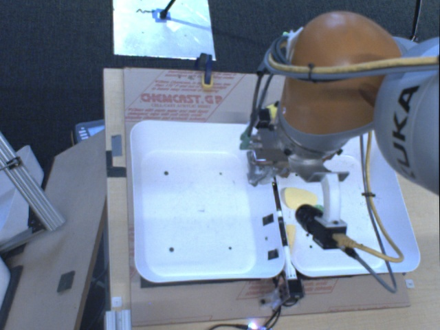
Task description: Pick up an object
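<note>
We see the arm (pixel 330 81) covering much of the right bin (pixel 405 246) and part of a yellow object (pixel 300 198).

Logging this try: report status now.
Gripper low over the bins' shared rim, fingers unreadable. Yellow object in right bin, partly under arm. Nothing seen held.

the arm (pixel 357 81) fills the upper right of the frame: a rounded orange dome sits over a grey link whose side carries dark letters, cut off by the right edge. a yellow cable crosses the dome, and a bundle of grey and yellow cables loops at its left. below the dome, metal wrist hardware shows a small green part. a white bracket at lower centre-right carries a black block with a yellow cable.
</note>
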Motion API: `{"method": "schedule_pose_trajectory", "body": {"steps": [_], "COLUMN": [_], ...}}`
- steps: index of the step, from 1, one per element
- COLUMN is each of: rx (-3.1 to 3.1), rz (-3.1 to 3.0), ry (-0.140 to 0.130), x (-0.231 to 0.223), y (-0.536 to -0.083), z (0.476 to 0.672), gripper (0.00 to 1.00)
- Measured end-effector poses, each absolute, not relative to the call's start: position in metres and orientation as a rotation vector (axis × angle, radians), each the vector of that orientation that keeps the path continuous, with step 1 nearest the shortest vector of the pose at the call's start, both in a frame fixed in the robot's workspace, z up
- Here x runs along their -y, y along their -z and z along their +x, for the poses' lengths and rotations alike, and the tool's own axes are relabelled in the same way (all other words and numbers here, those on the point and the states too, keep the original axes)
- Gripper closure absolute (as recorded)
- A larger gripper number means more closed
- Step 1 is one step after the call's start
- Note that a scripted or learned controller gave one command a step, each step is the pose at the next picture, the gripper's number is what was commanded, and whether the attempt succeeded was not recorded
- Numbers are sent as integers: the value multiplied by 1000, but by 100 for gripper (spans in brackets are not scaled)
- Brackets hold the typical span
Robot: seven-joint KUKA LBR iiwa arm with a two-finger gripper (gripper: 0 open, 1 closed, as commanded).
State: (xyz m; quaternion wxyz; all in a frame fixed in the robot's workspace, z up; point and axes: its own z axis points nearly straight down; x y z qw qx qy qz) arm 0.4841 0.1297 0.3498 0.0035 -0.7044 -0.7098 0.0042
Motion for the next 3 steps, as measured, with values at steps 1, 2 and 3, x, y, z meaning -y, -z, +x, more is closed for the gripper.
{"method": "schedule_pose_trajectory", "body": {"steps": [1, 2, 3], "rx": [2235, 2230, 2221], "rz": [-2220, -2207, -2216], "ry": [29, -8, -15], "x": [-152, -214, -235], "y": [-496, -404, -282], "z": [495, 485, 505], "gripper": [100, 100, 100]}}
